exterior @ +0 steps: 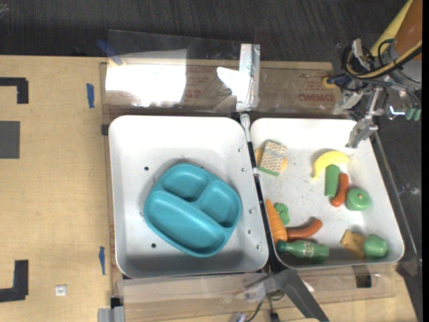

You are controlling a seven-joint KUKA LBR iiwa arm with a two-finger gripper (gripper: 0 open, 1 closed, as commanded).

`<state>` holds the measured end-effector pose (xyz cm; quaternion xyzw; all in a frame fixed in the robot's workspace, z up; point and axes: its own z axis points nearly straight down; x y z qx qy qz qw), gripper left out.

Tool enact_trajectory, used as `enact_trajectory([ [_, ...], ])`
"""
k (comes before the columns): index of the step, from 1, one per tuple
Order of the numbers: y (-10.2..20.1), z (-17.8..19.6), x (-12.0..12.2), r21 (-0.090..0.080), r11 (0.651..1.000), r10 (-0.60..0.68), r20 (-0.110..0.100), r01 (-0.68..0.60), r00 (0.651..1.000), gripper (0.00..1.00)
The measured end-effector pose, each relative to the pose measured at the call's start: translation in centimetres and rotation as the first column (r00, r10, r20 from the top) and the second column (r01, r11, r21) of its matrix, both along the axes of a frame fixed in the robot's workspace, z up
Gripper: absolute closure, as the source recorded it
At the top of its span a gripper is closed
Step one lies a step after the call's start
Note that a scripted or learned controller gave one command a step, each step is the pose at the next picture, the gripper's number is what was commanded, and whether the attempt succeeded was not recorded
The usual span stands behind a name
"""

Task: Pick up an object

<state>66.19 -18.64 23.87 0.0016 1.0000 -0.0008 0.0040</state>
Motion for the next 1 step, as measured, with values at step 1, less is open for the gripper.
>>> enact_trajectory([
  [1, -3.09, -13.71, -1.24, -0.003, 1.000, 0.010, 0.006, -0.009, 1.000, 0.00],
])
